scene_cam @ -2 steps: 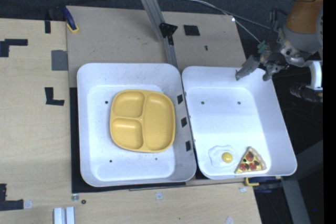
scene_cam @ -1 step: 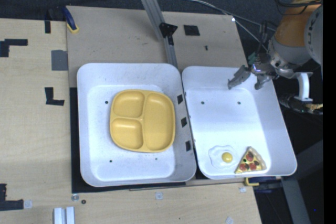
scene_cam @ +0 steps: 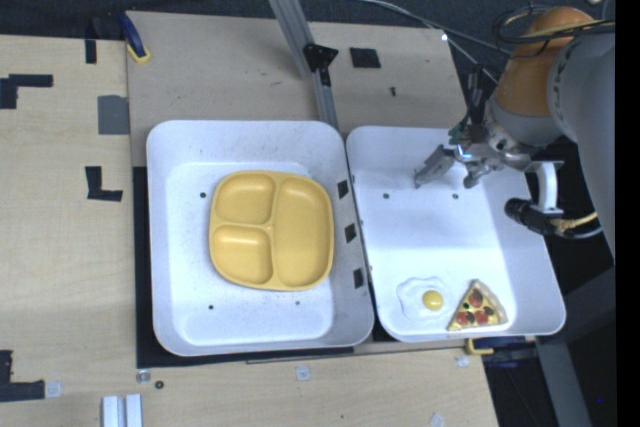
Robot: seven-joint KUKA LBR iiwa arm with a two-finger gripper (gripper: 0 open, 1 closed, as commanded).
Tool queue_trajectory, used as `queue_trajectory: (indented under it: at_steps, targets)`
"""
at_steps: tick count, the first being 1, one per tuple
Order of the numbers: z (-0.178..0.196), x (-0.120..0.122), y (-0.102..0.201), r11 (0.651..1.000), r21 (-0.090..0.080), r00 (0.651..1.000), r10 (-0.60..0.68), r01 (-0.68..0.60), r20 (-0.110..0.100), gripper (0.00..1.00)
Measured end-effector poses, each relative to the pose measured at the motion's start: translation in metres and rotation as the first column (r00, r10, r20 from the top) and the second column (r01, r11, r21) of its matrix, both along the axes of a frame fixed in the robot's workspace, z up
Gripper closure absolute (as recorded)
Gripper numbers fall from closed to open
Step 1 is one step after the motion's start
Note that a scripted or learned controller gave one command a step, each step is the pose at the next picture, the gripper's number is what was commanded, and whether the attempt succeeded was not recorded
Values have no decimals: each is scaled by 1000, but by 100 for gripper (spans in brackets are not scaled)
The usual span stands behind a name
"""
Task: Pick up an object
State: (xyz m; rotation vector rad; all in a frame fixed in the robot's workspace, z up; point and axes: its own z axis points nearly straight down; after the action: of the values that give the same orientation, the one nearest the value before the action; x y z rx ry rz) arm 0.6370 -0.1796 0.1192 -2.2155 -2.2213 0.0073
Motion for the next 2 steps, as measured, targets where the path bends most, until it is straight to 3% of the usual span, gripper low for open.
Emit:
queue_trajectory:
  at_steps: [1,2]
  targets:
    - [14,1,0,1000,-1,1000,1,-1,5,100]
    - [77,5,2,1000,-1,1000,-1,1,11,100]
